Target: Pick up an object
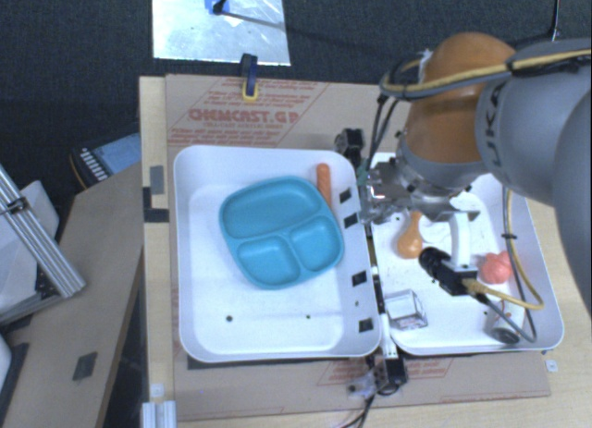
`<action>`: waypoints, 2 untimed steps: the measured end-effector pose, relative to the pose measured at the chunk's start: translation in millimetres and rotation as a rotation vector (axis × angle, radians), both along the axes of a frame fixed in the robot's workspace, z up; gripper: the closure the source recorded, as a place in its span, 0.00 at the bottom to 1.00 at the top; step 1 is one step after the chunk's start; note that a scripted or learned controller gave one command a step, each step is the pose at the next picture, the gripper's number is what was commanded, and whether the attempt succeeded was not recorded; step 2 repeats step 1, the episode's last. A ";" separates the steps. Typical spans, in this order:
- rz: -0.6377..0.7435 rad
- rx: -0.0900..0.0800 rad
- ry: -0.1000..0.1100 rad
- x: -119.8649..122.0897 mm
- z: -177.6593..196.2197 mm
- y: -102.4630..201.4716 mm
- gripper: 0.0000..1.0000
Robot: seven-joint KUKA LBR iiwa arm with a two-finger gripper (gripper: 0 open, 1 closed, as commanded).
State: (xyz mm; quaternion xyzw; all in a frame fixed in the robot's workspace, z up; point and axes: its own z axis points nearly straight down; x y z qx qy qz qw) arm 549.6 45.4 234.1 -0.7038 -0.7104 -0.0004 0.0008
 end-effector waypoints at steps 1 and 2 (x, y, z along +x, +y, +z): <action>0.002 0.001 -0.002 8.3 -5.6 63.4 1.00; 0.002 0.001 -0.002 8.3 -5.6 63.4 1.00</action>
